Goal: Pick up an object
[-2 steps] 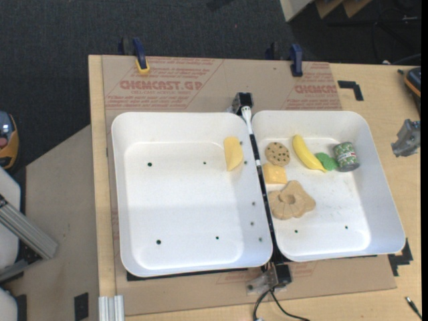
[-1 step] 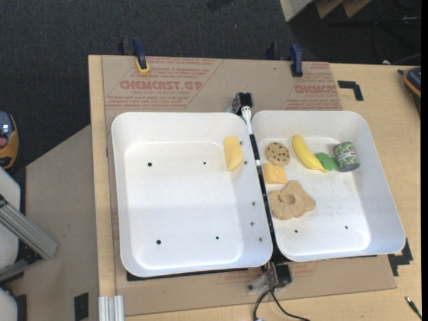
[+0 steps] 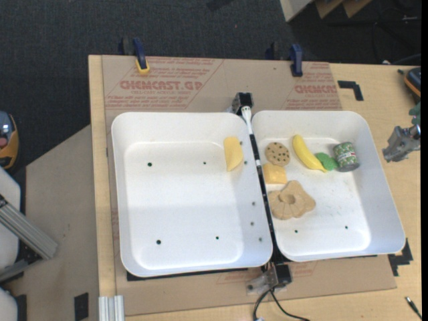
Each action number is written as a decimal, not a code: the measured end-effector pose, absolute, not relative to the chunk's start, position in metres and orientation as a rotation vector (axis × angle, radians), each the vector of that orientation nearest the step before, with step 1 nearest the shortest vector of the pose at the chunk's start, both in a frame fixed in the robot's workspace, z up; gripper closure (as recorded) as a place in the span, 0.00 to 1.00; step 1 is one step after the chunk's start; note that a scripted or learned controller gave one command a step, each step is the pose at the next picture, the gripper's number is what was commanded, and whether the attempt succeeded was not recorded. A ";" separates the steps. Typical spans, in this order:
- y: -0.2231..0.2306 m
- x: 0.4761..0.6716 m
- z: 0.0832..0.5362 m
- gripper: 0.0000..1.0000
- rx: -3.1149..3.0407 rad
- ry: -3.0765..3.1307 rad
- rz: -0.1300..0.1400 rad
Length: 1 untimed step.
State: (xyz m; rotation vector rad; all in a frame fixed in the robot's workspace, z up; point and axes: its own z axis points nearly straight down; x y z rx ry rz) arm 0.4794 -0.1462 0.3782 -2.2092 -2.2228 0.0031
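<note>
We judge the curved yellow plastic banana (image 3: 306, 153), lying just right of the round brown speckled cookie (image 3: 277, 154), to be light, stiff and rather slippery, best taken across its narrow middle. The grey gripper (image 3: 401, 143) sits well right of the cookie, and we cannot tell whether it is open or closed.

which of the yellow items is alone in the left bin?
The pale yellow wedge, against the left bin's right wall. The banana and yellow block lie in the right bin.
</note>
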 end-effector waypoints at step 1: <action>-0.200 0.479 0.405 1.00 -2.231 -2.222 -0.001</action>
